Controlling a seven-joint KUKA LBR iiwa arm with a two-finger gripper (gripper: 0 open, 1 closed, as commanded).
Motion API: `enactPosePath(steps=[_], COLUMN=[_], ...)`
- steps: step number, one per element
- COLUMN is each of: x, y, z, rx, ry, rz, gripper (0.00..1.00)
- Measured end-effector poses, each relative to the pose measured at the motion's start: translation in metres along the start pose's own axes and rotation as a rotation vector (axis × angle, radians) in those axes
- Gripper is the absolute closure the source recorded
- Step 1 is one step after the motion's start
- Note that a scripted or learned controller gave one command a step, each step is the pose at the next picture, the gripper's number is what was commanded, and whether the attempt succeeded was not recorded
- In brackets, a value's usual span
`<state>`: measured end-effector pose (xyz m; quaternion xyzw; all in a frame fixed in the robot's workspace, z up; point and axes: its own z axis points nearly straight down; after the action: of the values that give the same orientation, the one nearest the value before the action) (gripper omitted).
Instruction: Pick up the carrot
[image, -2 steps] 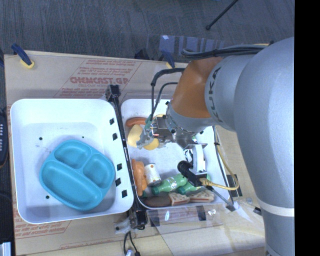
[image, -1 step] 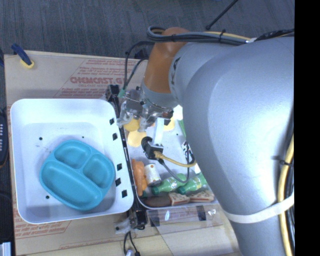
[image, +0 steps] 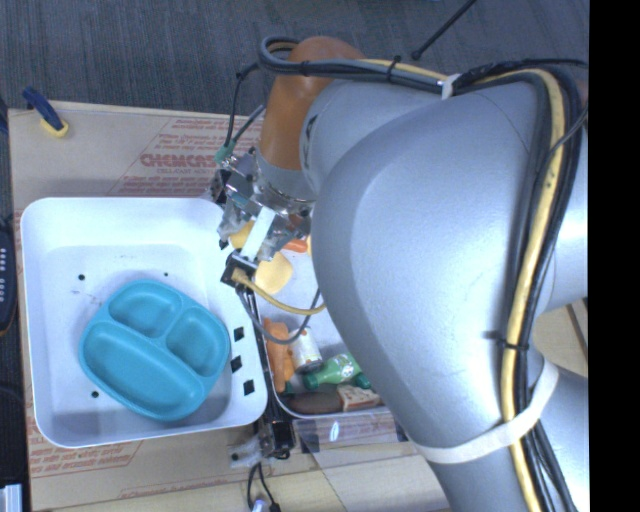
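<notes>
The carrot (image: 279, 362) is seen lying unlifted in the right bin (image: 300, 410), low centre of frame. The gripper (image: 250, 245) is poised above; grasping remains undone.

Cardboard-topped bench (image: 150, 150) (printed lettering) bears two white bins (image: 40, 300), side by side.

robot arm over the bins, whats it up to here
The grey KUKA arm reaches in from the right, with its gripper hanging over the divide between the two white bins. The left bin holds a blue divided plate. The right bin, mostly hidden by the arm, holds a jumble of items, including a carrot and a green bottle. The carrot lies in the bin below the gripper, not yet picked up.
</notes>
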<state>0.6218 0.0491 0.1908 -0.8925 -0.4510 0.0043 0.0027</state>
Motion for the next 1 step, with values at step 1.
enactPosePath(steps=[1], x=[0.0184], y=[-0.0800], z=[-0.0363], rx=[0.003], ry=[0.005], rz=[0.028], gripper=[1.00])
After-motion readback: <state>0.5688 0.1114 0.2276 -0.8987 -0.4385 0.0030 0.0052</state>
